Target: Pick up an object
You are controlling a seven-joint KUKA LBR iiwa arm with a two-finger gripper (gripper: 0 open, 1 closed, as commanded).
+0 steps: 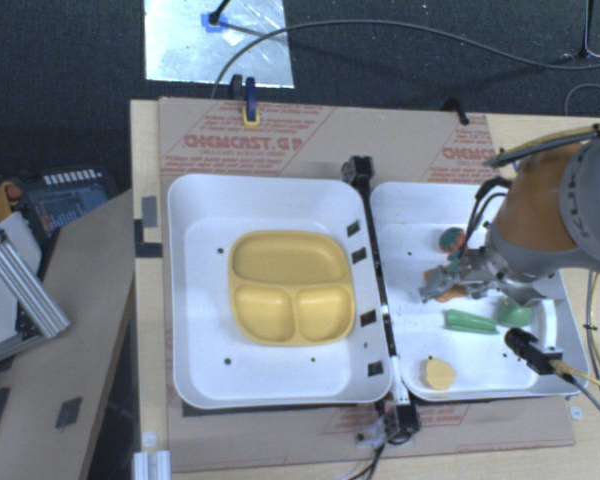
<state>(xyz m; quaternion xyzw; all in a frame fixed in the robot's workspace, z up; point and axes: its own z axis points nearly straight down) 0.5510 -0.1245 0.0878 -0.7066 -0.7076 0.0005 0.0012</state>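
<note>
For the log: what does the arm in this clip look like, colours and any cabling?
The arm is bulky and rounded: grey casing with a broad orange band above the wrist. Dark cables loop along its left side down to the small grey metal gripper.

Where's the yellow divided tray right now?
The yellow divided tray lies flat in the middle of the left bin, across the centre divider from the right bin where the arm works.
</note>
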